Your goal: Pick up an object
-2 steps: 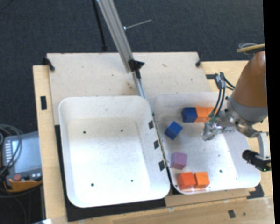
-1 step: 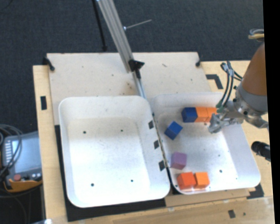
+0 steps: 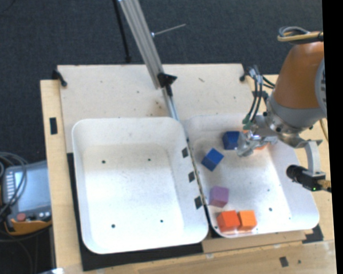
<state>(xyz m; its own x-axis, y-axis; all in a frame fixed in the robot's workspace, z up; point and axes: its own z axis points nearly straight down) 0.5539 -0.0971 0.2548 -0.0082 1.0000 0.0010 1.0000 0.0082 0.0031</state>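
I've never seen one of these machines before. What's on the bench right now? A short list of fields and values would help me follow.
arm: grey KUKA arm with an orange band, reaching in from the right
tool: tool low over the right white bin, beside the dark blue cube
other blocks in right bin: lighter blue cube, purple cube, two orange blocks side by side at the near edge
left white bin: beside the right one
held: nothing visibly between the fingers
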